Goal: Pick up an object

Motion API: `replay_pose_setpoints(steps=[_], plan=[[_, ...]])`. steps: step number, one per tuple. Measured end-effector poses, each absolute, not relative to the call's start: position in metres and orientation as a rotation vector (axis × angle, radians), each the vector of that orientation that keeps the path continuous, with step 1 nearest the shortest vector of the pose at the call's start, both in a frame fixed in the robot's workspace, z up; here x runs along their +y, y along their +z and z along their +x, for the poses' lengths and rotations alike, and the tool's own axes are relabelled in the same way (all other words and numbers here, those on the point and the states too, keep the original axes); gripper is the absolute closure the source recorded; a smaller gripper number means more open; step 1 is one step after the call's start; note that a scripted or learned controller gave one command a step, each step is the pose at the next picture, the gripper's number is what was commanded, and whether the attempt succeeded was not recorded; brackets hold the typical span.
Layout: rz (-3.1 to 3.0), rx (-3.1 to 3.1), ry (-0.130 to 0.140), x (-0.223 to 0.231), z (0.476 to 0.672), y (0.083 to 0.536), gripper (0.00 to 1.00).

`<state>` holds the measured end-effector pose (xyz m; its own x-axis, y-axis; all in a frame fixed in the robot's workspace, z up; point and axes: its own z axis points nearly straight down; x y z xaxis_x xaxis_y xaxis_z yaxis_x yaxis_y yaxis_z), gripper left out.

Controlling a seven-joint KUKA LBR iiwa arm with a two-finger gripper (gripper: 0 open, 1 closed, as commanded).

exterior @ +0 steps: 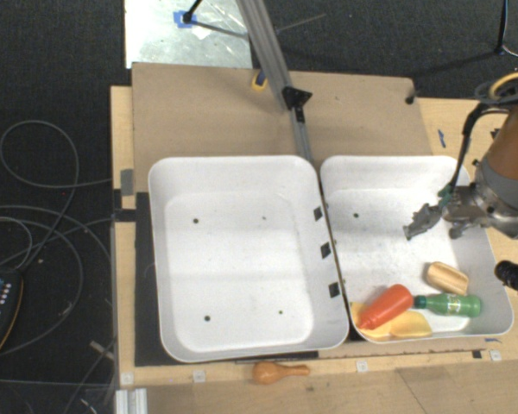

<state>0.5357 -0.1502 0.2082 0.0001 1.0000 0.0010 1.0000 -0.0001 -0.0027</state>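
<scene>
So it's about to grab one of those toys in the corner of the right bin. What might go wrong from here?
The orange carrot, green bottle, tan bread roll and yellow piece lie crowded together in the near corner of the right bin, so the gripper may nudge a neighbour or close on two at once. They also sit close to the bin's walls, which could block a finger. The rounded carrot and bottle might slip out.
</scene>
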Motion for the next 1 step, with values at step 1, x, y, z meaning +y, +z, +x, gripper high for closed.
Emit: replay_pose_setpoints(steps=[1], plan=[[-2.22,-2.218,0.003,-0.1601,0.5378,0.1551,0.0]])
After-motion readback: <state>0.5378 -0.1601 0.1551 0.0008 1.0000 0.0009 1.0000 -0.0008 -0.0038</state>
